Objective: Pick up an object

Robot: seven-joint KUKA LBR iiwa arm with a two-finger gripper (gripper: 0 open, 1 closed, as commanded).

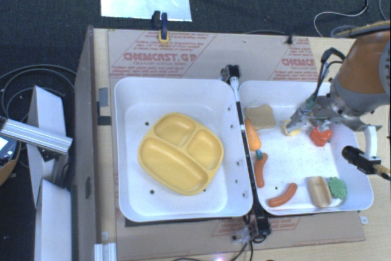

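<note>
My gripper (303,116) hangs low over the upper middle of the right bin (287,156), reaching in from the right. Its tip is right at a small pale yellow piece (291,128); whether it holds that piece cannot be made out. A red toy fruit (321,136) lies just right of the tip. A tan toast slice (261,115) lies to its left. Also in this bin are an orange carrot (252,135), a red pepper (261,169), a sausage (282,194), a bread slice (318,191) and a green broccoli (337,187).
The left bin (131,150) bears a yellow divided plate (181,153). A black clip (231,73) sits on the rim between the bins. The arm's orange band (365,64) stands above the right bin's far right corner.
</note>
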